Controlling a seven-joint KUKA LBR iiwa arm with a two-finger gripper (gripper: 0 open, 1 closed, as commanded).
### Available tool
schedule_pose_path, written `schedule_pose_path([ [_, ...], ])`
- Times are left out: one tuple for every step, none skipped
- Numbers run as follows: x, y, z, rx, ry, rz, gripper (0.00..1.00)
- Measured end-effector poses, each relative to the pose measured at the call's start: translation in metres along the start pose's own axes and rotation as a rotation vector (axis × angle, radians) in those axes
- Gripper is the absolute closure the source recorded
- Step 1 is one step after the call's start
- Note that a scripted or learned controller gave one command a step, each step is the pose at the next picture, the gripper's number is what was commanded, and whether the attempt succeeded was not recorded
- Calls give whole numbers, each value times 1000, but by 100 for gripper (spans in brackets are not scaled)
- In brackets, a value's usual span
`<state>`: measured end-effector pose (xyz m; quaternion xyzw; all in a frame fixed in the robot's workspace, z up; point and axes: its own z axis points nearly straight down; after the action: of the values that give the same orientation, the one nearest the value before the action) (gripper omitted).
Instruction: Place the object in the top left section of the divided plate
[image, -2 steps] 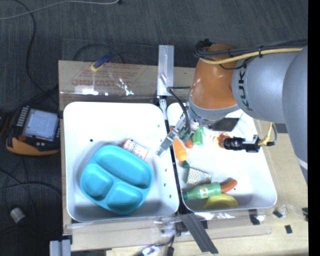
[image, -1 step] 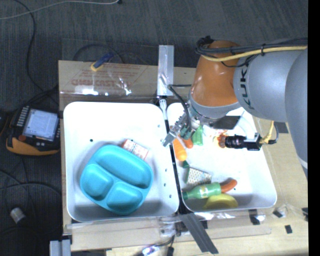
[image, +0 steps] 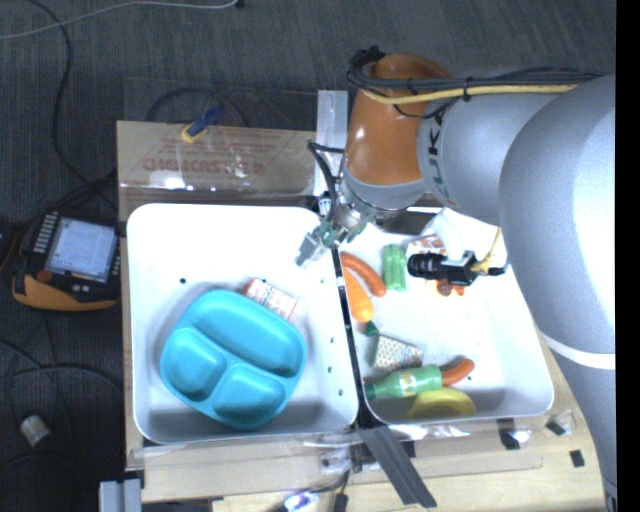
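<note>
Dark carpet surrounds the desk (image: 225, 165) with its two white bins. Nothing marks out the object; possibly it is the small red-and-white packet (image: 271, 296) lying in the left bin (image: 160, 235), touching the upper right rim of the blue divided plate (image: 233, 359). To do this step well, come straight down over the chosen thing, grip across its narrow side, then release low over the plate's top left section. From the right, the arm's orange-banded wrist tilts the gripper (image: 320, 240) toward the bins' shared wall; whether its fingers are apart or together, I cannot tell.
</note>
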<state>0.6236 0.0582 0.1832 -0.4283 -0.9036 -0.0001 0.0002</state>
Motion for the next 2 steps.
schedule_pose_path([
  [26, 56, -33, 0, -3, -309, 100],
  [58, 74, 89, -1, -2, -409, 100],
])
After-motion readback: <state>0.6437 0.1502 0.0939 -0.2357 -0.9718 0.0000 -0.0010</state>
